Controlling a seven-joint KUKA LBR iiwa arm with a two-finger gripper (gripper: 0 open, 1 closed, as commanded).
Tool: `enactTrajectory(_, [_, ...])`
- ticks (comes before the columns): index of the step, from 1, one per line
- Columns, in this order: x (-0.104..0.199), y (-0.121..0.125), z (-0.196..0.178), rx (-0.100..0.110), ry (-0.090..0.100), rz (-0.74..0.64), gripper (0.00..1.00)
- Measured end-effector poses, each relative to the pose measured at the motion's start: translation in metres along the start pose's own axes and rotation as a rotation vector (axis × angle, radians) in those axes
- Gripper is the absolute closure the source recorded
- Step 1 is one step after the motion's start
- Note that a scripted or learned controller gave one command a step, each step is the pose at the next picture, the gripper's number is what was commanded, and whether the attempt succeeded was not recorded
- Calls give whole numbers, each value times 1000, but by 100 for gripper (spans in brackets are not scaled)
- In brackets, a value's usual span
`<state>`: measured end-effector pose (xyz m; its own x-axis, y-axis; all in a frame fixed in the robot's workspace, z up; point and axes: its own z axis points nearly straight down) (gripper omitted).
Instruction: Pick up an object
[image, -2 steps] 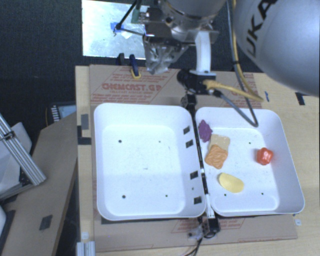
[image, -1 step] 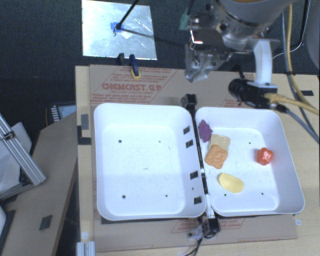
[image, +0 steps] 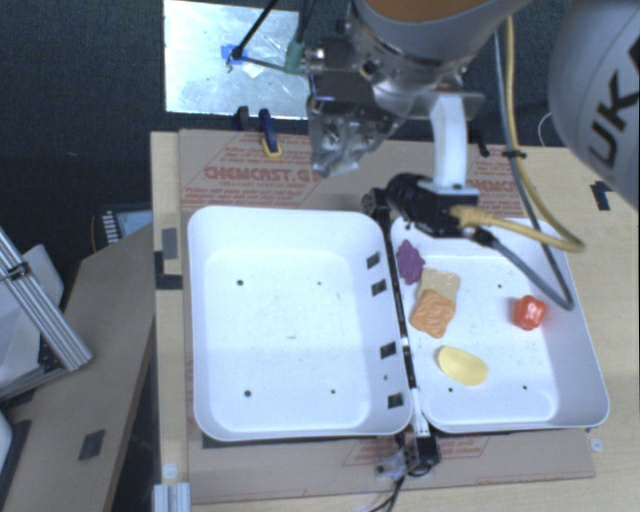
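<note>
Two shallow white bins side by side on the bench, catalogued left to right.

Left bin (image: 215, 300): bare floor with a few small dark holes; nothing to pick.

Divider: the bins touch along a dark hinge strip (image: 395, 320) with small clips.

Right bin (image: 570, 390): five small objects. Purple piece (image: 410, 260) nearest the divider, toward the far wall. Tan piece (image: 441, 284) just beside it, touching the orange waffle-like piece (image: 432, 314) below. Yellow oval (image: 462, 365) nearer the front, apart from the rest. Red piece (image: 529, 312) well to the right, alone.

Gripper (image: 335, 155): raised above the far edge of the bench, over the cardboard sheet (image: 250, 170), behind the left bin's far right corner. Nothing seen between its fingers; whether they stand apart or together cannot be told from the blurred metal.

Cables: a yellow hose (image: 525, 232) and grey lead trail over the right bin's far end from a black fitting (image: 420, 205).

Risks, judged: the purple, tan and orange pieces crowd together near the divider, so a descent there may nudge a neighbour or catch the bin wall. The gripper sits nearer the left bin; a straight drop would close on nothing. Trailing cables could brush the objects.

Writing: "CHEMCAST" in red on the cardboard, partly legible; letters "UK" on the arm casing (image: 605, 90) at far right.
</note>
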<state>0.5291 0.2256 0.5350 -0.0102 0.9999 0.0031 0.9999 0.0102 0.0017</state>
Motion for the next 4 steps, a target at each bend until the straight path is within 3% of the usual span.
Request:
enactTrajectory(1, [7,81,2,-1,-3,11,100])
enactTrajectory(2, [-112,17,-3,-3,-4,20,100])
enactTrajectory(3, [-140,-23,-1,0,-3,12,100])
enactTrajectory(4, [-74,-36,75,7,-3,0,100])
